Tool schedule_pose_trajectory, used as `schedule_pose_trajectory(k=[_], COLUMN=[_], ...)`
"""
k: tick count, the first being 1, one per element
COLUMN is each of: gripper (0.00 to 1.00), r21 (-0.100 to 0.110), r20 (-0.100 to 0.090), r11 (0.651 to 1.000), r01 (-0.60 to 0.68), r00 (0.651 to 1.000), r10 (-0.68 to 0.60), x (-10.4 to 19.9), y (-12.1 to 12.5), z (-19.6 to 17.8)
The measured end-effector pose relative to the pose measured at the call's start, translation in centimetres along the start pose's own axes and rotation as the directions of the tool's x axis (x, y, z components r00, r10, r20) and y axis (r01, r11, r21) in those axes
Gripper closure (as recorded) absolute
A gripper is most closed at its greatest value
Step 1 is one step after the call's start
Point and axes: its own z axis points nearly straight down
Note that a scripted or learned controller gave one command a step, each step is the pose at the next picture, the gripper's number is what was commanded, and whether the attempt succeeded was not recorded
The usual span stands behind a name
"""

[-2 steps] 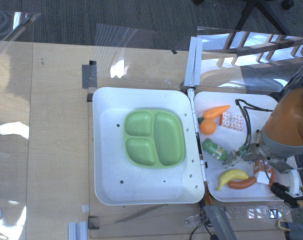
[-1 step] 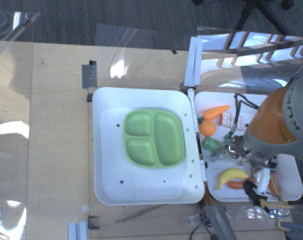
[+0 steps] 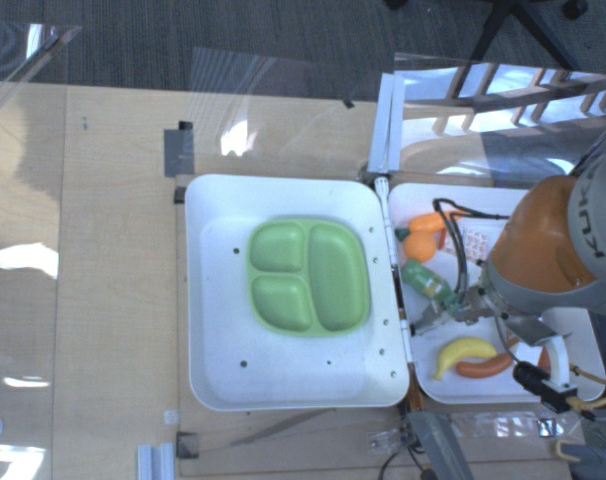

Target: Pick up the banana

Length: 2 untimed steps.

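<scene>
Two shallow white bins sit side by side on the bench; the left bin (image 3: 208,368) carries a green divided plate (image 3: 310,274), well away from the arm, and the right bin (image 3: 573,320) is where the arm (image 3: 548,243) has reached in from the right; its orange band bulks over the middle of that bin and hides much of the floor. Low under the wrist, the gripper (image 3: 453,311) points toward the wall shared by the bins; its metal tip is small and partly hidden, so I cannot tell how far it stands open, and nothing can be seen held in it. Just below the gripper lies the banana (image 3: 463,353), yellow and curved, flat on the bin floor; a red sausage-like item (image 3: 484,367) lies touching its lower edge. Just above the gripper's tip is a green bottle (image 3: 425,283); beyond that, further up, sits an orange carrot-like toy (image 3: 422,238).
</scene>
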Motion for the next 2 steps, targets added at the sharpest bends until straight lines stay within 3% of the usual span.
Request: schedule_pose_trajectory(k=[1, 2], gripper=[0.00, 0.00], r21=[-0.001, -0.001], r20=[-0.002, 0.004], r11=[0.911, 0.202], r01=[0.412, 0.979], r00=[0.911, 0.202], r10=[-0.412, -0.979], x=[-0.6, 0.4], y=[-0.1, 1.3], z=[0.0, -0.1])
